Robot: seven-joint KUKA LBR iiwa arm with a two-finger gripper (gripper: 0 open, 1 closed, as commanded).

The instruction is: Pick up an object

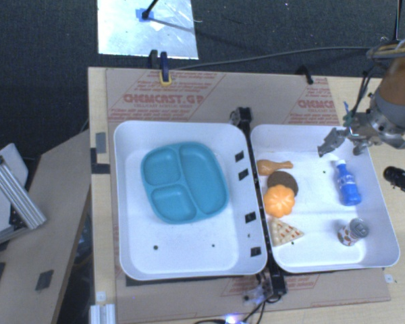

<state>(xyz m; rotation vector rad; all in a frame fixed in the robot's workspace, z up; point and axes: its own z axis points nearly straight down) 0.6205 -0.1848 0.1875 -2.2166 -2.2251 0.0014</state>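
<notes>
Gripper [344, 142] at right of frame, fingers spread wide, pinching nothing, just above small blue plastic bottle [347, 183] in right white bin [385, 248].

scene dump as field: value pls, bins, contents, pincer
left bin: blue divided plate
right bin: six items
by divider, far to near: drumstick, brown disc, orange pumpkin, pizza slice
right side: blue bottle lying down, small can nearer the front
pincer: over right bin's far edge, above the bottle, holding nothing
arm: enters from right
</notes>
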